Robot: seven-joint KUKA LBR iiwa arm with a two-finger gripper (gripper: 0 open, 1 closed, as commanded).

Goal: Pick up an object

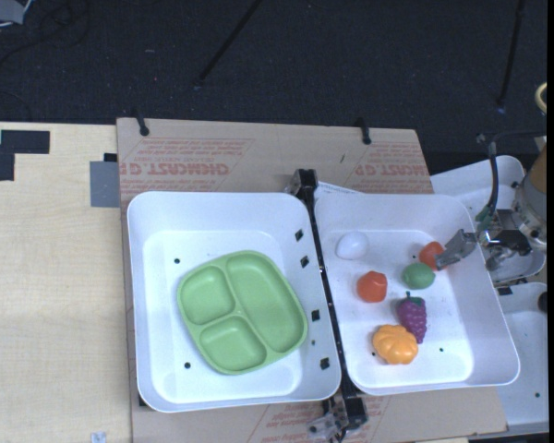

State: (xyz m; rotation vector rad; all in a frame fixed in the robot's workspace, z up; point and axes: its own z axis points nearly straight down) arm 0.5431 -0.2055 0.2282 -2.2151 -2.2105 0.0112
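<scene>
Task stage: early; nothing is lifted yet, as far as the camera view shows; every toy lies on the floor of the right bin (485, 363); the approach, the closing and the lift all seem left to do

Gripper: the gripper (454, 250) reaches in from the right over the right bin's upper right part, low and slanted toward the toys; whether it is spread or closed I cannot tell at this size; no object is seen held

Likeliest target: the small red piece (431, 252) just beside the gripper tip, perhaps touching it; contact is too small to judge; the green round fruit (418, 275) lies just below it, nearly touching

Other toys in the right bin: a red-orange fruit (372, 286) near the middle; a purple grape bunch (412, 317) below the green one; a yellow-orange pepper (394, 344) lower still, touching or just beside the grapes; a pale white oval (352, 245) near the divider, hard to tell from the bin floor

Left bin: the left bin (157, 220) holds a green three-compartment plate (242, 312), lying flat and tilted in plan

In the way: my judgement is that the crowding of the red piece and green fruit is the main hazard; a closing grip could nudge one against the other; the bin's right wall stands close behind the wrist

Surroundings: cardboard sheet (258, 160) under both bins; pale wooden bench (46, 284) at left
</scene>
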